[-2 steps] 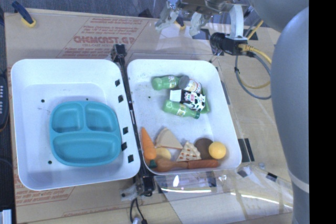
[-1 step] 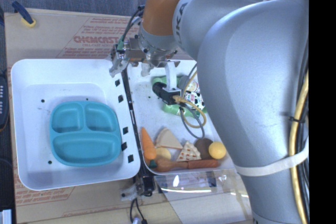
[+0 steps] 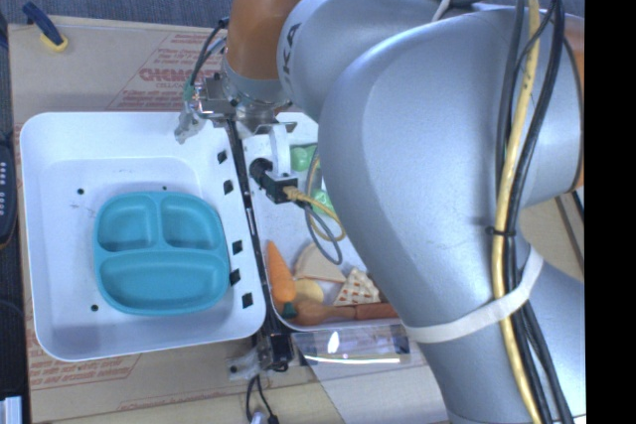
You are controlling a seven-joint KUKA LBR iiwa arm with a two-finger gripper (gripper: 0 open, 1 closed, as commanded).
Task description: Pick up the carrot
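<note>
The carrot (image 3: 279, 273) is a short orange piece lying in the right bin (image 3: 281, 318), near that bin's front left corner and close to the wall shared with the left bin. My gripper (image 3: 256, 136) hangs below the orange wrist band, over the far end of that shared wall. It is well behind the carrot and apart from it. The arm's grey body covers most of the right bin.
A blue divided plate (image 3: 159, 248) lies in the left bin (image 3: 60, 134). Beside the carrot sit a pale wedge (image 3: 316, 265), a cracker-like piece (image 3: 356, 289) and a brown sausage-like piece (image 3: 333, 313). Something green (image 3: 303, 158) shows by the gripper. Cables (image 3: 323, 213) hang near it.
</note>
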